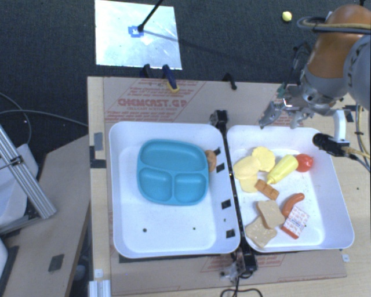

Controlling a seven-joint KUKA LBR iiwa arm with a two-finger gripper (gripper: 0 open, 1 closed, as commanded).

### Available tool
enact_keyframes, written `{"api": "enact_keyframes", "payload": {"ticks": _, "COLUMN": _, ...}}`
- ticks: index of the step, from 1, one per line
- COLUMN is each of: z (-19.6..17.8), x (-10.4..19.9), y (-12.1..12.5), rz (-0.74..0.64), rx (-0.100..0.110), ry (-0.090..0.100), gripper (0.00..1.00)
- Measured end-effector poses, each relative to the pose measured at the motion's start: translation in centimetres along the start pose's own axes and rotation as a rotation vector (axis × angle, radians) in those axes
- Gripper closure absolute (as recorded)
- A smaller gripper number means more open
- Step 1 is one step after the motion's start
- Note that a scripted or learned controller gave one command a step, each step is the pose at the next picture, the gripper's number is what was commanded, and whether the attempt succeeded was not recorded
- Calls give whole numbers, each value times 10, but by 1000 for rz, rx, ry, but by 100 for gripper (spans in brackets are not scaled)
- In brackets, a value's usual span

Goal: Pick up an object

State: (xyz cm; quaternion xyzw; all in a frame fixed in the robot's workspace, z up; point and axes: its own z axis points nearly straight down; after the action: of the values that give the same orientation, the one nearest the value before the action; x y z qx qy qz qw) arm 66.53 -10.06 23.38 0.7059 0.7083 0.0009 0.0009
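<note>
A shiny metal sheet (138,33) lay on the dark carpet (46,52) behind the worktop (64,174). A small yellow ball (287,16) was on the carpet too. A printed cardboard (152,100) lay under both bins.

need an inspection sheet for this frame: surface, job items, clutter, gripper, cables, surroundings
Surface: cardboard-topped bench bearing the left bin and right bin.
Job's things: in the right bin, yellow bottle, red tomato, sausage, bread slices, red-white packet, pale yellow pieces.
Clutter: blue divided plate in the left bin; small orange item beside it.
Gripper: gripper above the right bin's far edge, holding nothing.
Cables: black cable at left.
Surroundings: dark carpet, shiny sheet, yellow ball.
</note>
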Motion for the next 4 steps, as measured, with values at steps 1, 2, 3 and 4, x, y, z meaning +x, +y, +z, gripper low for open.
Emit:
{"api": "enact_keyframes", "payload": {"ticks": 1, "z": 155, "x": -9, "y": -30, "rz": 4, "rx": 5, "ry": 0, "gripper": 0}}
{"api": "enact_keyframes", "payload": {"ticks": 2, "z": 42, "x": 61, "y": -58, "rz": -7, "rx": -8, "ry": 3, "gripper": 0}}
{"api": "enact_keyframes", "payload": {"ticks": 3, "z": 142, "x": -7, "y": -88, "rz": 9, "rx": 11, "ry": -1, "gripper": 0}}
{"api": "enact_keyframes", "payload": {"ticks": 4, "z": 148, "x": 16, "y": -123, "rz": 3, "rx": -2, "ry": -1, "gripper": 0}}
